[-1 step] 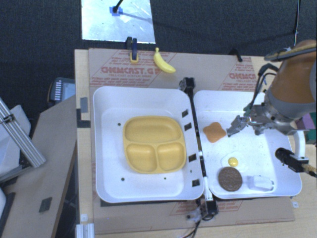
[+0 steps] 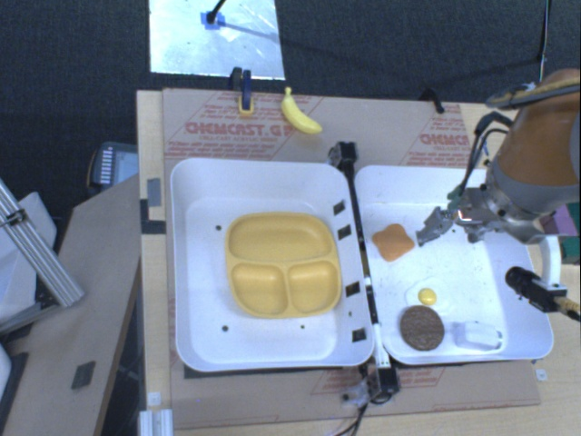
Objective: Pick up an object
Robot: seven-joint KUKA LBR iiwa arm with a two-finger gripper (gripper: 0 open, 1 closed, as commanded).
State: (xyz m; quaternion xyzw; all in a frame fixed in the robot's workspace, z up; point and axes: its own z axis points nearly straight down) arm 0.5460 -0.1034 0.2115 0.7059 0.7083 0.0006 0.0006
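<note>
Orange slab (image 2: 393,242), long axis upper-left to lower-right

Dark carpet-like floor (image 2: 73,53) around the tabletop (image 2: 150,243), pale wood along its left edge. On top, a brown printed cardboard sheet (image 2: 381,125) reaching to the far edge. Past that far edge, a shiny silvery panel (image 2: 182,25) flat on the floor, catching the light, with a small blue piece (image 2: 213,19) on it and a thin dark rod slanting away. Off the left edge, a grey keypad-like device (image 2: 111,163), an aluminium rail (image 2: 36,248) lying at a slant, and a lower tan board (image 2: 82,334) at the near left corner. Even, soft overhead lighting, faint shadows.
</note>
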